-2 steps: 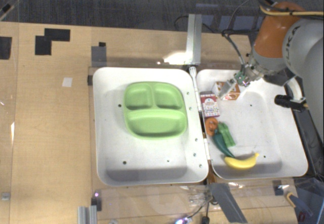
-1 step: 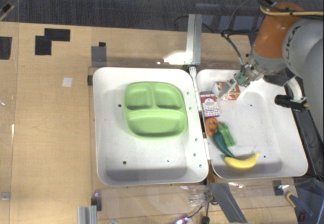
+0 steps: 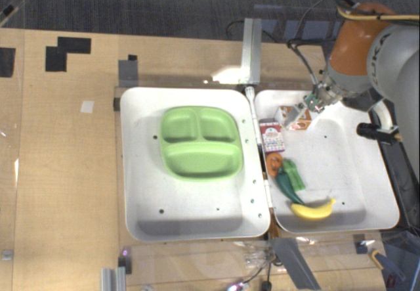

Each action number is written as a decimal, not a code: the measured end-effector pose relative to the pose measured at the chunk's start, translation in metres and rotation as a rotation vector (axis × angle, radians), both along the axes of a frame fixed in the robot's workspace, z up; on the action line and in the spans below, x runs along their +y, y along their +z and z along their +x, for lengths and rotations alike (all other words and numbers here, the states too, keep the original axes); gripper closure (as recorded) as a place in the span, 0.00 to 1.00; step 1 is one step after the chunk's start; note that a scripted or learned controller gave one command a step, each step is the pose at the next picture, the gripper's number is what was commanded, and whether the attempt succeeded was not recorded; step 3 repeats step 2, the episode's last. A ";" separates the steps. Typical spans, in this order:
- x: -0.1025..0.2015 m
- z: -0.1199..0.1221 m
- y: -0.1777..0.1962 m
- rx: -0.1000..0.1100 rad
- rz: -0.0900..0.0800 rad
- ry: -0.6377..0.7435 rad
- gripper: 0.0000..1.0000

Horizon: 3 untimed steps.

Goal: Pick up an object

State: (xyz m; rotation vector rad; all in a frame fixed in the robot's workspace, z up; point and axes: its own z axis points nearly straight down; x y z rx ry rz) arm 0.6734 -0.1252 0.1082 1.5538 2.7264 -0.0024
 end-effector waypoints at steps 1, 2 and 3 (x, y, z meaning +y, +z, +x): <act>0.000 0.000 0.000 -0.001 -0.002 0.012 0.00; 0.000 0.000 0.000 -0.002 -0.004 0.014 0.00; 0.000 0.000 0.000 -0.002 -0.004 0.014 0.00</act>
